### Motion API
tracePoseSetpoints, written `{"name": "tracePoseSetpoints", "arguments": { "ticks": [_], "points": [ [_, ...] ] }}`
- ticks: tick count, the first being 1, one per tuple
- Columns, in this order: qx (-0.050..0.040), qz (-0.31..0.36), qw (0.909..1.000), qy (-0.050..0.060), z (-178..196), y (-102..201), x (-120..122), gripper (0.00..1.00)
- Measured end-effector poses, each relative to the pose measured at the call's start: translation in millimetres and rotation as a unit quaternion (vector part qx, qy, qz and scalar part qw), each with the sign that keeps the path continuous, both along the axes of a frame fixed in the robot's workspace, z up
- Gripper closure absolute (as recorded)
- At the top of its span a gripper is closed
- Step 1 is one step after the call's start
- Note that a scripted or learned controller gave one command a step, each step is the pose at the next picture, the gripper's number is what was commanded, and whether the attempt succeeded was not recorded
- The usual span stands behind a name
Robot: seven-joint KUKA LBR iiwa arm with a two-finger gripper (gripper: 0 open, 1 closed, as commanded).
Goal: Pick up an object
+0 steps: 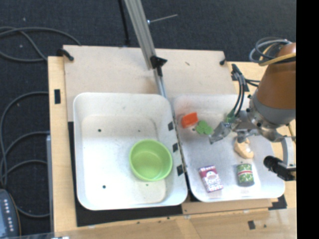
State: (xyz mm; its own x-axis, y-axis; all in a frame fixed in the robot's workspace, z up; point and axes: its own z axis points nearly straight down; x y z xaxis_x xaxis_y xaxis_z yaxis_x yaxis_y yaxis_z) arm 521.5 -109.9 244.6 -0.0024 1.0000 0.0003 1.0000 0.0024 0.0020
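The right bin [259,195] holds several small objects. An orange block [189,119] lies at its upper left, with a small green piece [203,128] just below and right of it. A cream lump [243,149] lies further right, a red and white box [211,178] near the front, and a green can [244,175] beside the box. My gripper [219,132] hangs over the middle of this bin, just right of the green piece and left of the cream lump. Nothing visible is held in it.
The left bin [99,108] holds a light green bowl [150,160] near its right wall. A slanted metal pole [142,29] rises from the divide between the bins at the back. The arm's body [276,91] overhangs the right bin's far right side.
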Motion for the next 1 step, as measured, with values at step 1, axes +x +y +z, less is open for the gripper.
{"name": "tracePoseSetpoints", "arguments": {
  "ticks": [1],
  "points": [
    [-0.0001,-0.001,1.0,0.0,0.0,-0.2,0.0,0.0]
  ]
}}
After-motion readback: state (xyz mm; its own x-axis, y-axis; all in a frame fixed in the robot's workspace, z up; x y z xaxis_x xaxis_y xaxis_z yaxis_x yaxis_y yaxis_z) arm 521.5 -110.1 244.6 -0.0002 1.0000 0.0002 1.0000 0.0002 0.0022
